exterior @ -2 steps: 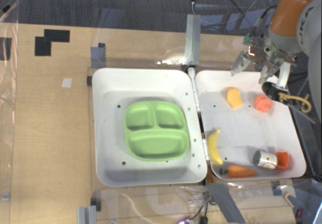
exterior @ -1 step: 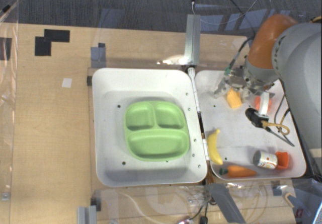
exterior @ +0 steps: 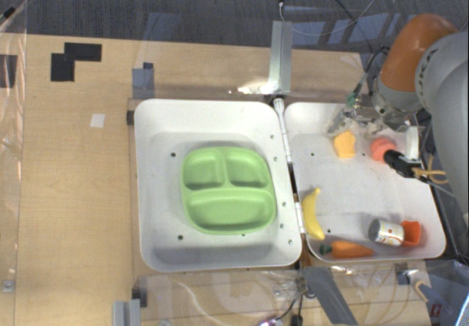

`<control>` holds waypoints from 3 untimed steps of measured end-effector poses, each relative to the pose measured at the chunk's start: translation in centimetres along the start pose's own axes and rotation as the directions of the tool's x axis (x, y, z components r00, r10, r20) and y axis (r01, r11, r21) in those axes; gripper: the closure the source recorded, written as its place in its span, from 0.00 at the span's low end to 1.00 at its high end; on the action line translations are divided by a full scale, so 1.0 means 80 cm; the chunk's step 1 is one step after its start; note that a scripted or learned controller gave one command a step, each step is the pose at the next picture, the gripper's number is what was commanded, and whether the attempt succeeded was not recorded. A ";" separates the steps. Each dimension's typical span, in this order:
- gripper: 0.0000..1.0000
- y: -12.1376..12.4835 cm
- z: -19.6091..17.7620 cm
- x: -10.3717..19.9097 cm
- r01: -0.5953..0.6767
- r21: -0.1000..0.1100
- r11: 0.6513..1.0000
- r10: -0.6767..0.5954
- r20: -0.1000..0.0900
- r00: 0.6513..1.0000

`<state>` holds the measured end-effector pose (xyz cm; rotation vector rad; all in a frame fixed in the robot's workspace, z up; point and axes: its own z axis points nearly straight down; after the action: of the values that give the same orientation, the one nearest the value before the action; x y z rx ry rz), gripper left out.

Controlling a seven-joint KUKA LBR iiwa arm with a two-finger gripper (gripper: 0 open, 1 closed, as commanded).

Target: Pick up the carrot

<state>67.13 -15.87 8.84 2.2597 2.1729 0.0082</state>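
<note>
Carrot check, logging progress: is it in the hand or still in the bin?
In the bin: the carrot lies at the right bin's near edge.

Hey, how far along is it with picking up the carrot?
Nothing looks done yet: the carrot lies at the near edge of the right bin, beside the banana and a can. In hand: the gripper sits at the bin's far side, above a yellow block, well away from the carrot. Left: move over, come down, grasp and lift.
</note>
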 end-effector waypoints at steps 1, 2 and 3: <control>1.00 0.003 -0.016 0.002 0.006 -0.007 1.000 -0.006 0.001 1.000; 1.00 -0.005 -0.124 0.130 0.043 0.000 0.999 -0.043 -0.002 0.999; 1.00 -0.073 -0.148 0.202 0.205 0.002 0.979 -0.205 -0.003 0.979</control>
<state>61.85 0.48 20.64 2.0255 2.3966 0.0074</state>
